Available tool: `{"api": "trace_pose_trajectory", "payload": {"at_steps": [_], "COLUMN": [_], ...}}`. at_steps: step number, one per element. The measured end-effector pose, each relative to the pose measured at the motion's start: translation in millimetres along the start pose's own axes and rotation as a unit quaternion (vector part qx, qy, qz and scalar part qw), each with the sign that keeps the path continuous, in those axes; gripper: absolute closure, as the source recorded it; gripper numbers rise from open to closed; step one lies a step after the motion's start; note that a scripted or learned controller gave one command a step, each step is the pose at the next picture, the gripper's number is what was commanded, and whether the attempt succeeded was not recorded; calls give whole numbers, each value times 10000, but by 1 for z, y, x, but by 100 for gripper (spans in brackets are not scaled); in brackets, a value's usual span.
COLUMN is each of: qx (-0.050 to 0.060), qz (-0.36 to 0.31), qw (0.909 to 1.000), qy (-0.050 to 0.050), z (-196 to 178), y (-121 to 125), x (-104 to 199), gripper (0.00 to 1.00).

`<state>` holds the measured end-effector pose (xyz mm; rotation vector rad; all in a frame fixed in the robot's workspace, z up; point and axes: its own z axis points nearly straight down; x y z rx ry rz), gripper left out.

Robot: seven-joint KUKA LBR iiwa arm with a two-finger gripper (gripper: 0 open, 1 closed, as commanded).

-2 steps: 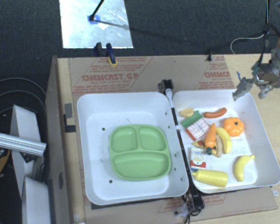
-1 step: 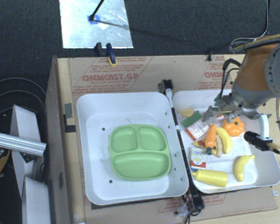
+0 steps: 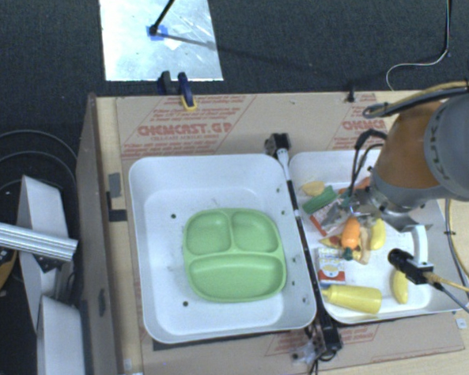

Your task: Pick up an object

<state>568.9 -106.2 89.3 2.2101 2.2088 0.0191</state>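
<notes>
Several toys, a carrot (image 3: 351, 233) among them, crowd the right bin (image 3: 432, 301). Reaching stage: the pincer (image 3: 354, 207) hangs low over the carrot, its state impossible to tell. Next comes a settled, centred descent.

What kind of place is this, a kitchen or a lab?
Probably a robot lab bench, not a kitchen: a grey arm reaches over two white bins, one holding a green divided plate, the other toy food such as a carrot.

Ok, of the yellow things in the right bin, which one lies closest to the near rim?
The yellow bottle, lying on its side at the bin's near left corner. The banana lies just right of it, a bit farther in; the yellow wedge sits at the far side.
</notes>
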Motion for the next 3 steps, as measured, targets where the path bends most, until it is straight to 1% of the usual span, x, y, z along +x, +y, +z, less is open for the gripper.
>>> {"api": "trace_pose_trajectory", "payload": {"at_steps": [1,2,3], "qx": [-4,47,85], "qz": [-17,-66,-40], "qw": [10000,10000,10000], "qy": [25,28,24], "z": [-13,-100,-131], "y": [3,30,9], "x": [2,75,95], "gripper": [100,100,100]}}
